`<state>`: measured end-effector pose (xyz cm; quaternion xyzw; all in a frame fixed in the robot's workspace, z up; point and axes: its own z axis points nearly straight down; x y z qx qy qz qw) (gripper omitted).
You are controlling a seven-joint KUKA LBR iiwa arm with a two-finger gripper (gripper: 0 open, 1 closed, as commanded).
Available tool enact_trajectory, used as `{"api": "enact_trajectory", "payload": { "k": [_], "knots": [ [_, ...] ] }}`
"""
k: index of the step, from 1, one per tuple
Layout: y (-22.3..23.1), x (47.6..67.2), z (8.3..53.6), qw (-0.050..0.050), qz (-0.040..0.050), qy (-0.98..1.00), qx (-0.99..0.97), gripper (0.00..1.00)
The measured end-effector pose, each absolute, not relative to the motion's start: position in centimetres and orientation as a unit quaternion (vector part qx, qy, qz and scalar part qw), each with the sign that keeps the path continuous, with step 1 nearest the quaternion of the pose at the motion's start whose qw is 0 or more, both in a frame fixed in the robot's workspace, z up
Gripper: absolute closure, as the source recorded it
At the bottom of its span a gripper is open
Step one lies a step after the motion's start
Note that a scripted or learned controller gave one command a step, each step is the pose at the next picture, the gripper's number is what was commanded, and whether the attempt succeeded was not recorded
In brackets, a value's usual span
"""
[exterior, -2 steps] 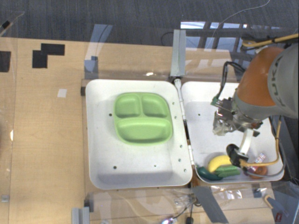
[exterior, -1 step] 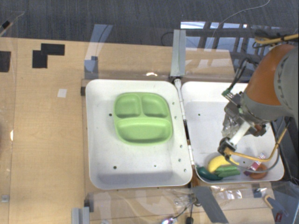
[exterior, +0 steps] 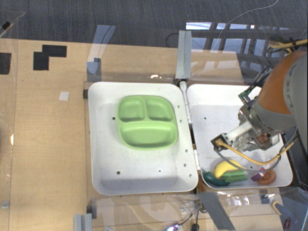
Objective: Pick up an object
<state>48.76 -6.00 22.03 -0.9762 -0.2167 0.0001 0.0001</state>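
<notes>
- Yellow fruit, probably a toy banana, is seen at the near wall of the right bin, touching a dark green piece. A reddish-brown piece lies near the same wall.
- The yellow fruit is judged the best target, because its top is free. As it is crowded by the wall and its neighbour, a straight descent, centred on it and across its narrow side, is advised.
- The gripper hangs over the right bin, just behind these things. Whether it is open or closed cannot be told, and nothing is seen held in it.
- A green plate rests in the left bin, well apart.
- The arm is reached in from the right, with the wrist bent down towards the bin.
</notes>
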Motion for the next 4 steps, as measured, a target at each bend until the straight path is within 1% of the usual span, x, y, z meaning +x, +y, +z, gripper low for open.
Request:
{"api": "enact_trajectory", "payload": {
  "k": [1, 2, 3, 4],
  "knots": [
    [-4.8, 49.7, 18.4, 0.000, 0.0014, -0.105, -0.995, 1.00],
    [-2.5, 48.8, 37.2, 0.000, -0.0015, -0.102, -0.995, 1.00],
    [1.9, 52.3, 40.7, 0.000, -0.0016, -0.120, -0.993, 1.00],
    [5.0, 57.2, 21.4, 0.000, 0.0010, -0.101, -0.995, 1.00]
  ]
}}
